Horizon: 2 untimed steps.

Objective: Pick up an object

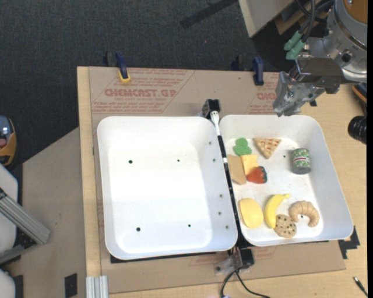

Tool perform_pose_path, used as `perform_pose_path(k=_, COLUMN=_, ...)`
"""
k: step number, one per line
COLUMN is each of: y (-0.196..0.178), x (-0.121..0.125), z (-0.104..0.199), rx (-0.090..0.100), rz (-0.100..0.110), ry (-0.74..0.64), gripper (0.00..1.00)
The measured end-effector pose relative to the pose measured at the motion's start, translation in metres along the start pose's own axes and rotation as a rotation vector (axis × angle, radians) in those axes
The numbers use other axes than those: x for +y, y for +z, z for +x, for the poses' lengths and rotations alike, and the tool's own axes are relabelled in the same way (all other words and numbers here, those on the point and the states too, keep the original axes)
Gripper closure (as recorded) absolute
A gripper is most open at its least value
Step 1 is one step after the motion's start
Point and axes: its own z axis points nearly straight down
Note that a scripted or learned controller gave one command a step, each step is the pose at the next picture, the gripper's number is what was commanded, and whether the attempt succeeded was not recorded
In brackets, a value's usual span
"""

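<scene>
The arm (349, 17) was cut off by the upper right corner of the frame, and the end effector (287, 103) below it was soft and smeared in outline. It covered part of the red lettering (261, 96) on the tabletop (87, 174), and the smaller print there was too fine to read.

In the right bin (317, 127), a tan slab (235, 170) lay partly under a yellow block (249, 163). Where the cookie (284, 226) met the banana (274, 209) and the croissant (306, 213), which lay on top could not be told. The green can (301, 160) bore a label too small to read.

A round thing (4, 142) was cut by the left edge, and a cable (233, 286) by the bottom.
</scene>
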Motion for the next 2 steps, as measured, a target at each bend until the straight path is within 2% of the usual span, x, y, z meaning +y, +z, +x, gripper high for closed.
perform_pose_path(k=1, y=0.0, x=-0.002, z=-0.14, rx=-0.005, rz=-0.002, ry=0.022, gripper=1.0)
perform_pose_path(k=2, y=0.0, x=0.016, z=-0.05, rx=-0.001, rz=-0.002, ry=0.001, gripper=1.0)
